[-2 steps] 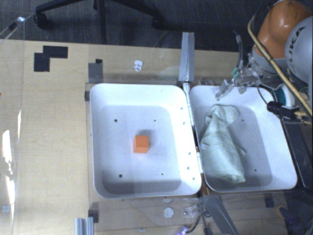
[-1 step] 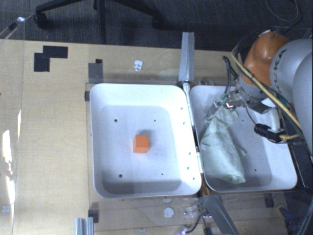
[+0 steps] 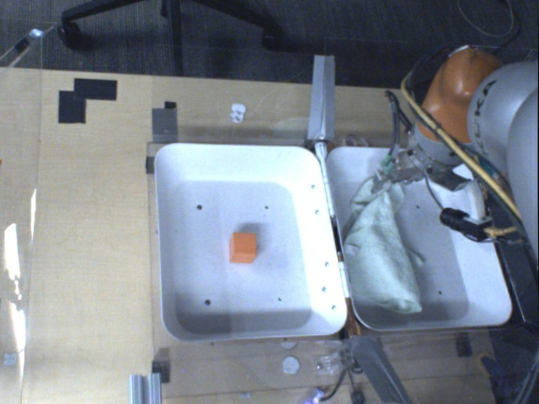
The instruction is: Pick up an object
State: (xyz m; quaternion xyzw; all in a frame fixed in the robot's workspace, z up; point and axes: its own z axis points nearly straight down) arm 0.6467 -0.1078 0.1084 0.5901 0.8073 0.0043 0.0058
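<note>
2 shallow white bins, left bin (image 3: 168, 225) and right bin (image 3: 472, 297), sit touching on the wooden bench (image 3: 76, 251).

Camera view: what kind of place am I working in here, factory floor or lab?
Likely a robotics lab: two white bins on a wooden bench, an office-chair base on carpet, and test objects, an orange cube and a cloth.

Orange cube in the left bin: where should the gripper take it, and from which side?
Grip the orange cube across two opposite side faces, coming straight down from above. It sits flat on the floor of the left bin, well away from the walls, with open floor all round for the fingers. Its edges look slightly turned against the bin's, so the wrist probably needs a small rotation.
</note>
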